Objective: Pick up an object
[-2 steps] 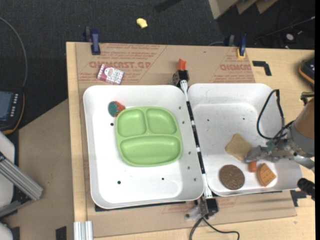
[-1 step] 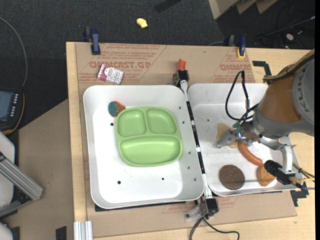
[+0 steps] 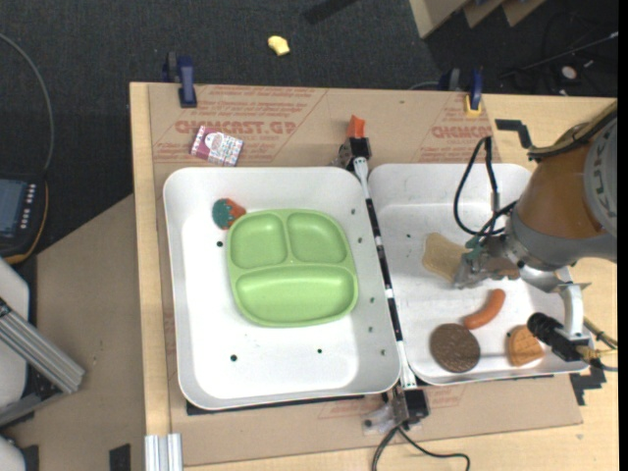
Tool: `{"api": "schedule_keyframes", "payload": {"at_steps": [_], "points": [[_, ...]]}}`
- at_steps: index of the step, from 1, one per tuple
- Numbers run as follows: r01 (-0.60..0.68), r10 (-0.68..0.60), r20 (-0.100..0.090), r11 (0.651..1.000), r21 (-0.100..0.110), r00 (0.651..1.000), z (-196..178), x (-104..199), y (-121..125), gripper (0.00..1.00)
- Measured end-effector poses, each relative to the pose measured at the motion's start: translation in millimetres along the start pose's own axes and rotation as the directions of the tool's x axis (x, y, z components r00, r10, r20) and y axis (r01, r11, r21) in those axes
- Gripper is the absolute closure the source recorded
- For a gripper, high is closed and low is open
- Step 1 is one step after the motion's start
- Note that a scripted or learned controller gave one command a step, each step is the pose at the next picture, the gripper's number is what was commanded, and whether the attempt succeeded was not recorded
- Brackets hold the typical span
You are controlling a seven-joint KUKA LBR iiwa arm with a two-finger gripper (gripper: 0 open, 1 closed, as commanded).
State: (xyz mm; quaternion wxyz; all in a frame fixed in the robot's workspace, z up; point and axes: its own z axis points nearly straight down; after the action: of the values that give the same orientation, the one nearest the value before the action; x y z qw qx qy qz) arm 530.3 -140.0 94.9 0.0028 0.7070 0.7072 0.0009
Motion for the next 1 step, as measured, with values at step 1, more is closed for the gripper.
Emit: {"api": "schedule_keyframes", "payload": {"at_steps": [1], "points": [[0.000, 0.000, 0.000, 1.000, 0.001, 1.000, 0.7, 0.0, -0.3, 0.00]]}}
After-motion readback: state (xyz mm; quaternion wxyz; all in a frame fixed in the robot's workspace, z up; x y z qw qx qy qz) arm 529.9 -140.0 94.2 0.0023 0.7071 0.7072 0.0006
